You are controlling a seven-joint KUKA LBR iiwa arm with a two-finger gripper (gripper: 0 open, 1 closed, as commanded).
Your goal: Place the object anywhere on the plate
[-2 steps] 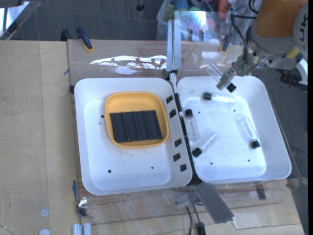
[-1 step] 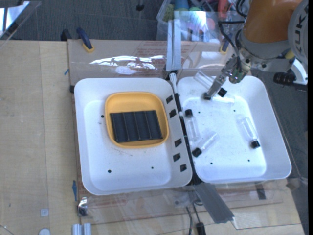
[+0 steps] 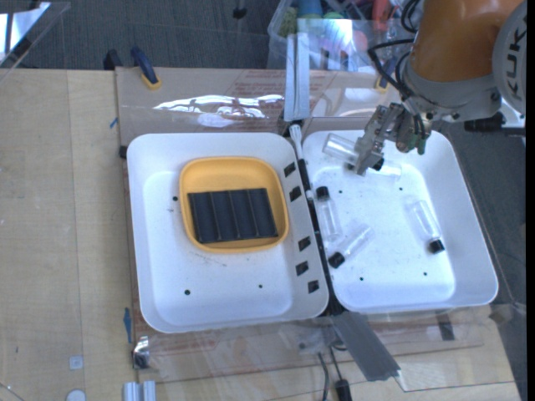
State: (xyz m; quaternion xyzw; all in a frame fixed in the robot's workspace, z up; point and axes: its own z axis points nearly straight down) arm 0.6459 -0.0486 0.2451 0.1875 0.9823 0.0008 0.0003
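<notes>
1. Hovering over the back of the right bin, the gripper sat low above the bin floor, with the grey-and-orange arm reaching in from the right.
2. A clear vial lay just left of the fingertips, touching or nearly so. I couldn't tell whether it was actually between the fingers, and whether the fingers were apart or closed wasn't readable either, because the wrist body hid the gap. Not calling it a grasp.
3. Three more clear vials with black caps lay in the right bin: one near the divider, one tilted beside it, one towards the right side. All were flat on the floor, well apart from the gripper.
4. The yellow plate sat in the left bin. A dark ribbed insert lay on it. Whether that was part of the plate I couldn't say.
5. Status, my read: no vial was on the plate, so the place step wasn't done. At best this was the pick stage.
6. Left to do: confirm a hold on a vial, lift it clear of the bin wall, carry it left across the divider and release anywhere over the plate.
7. Risk: clear, round vials probably roll and slip easily.
</notes>
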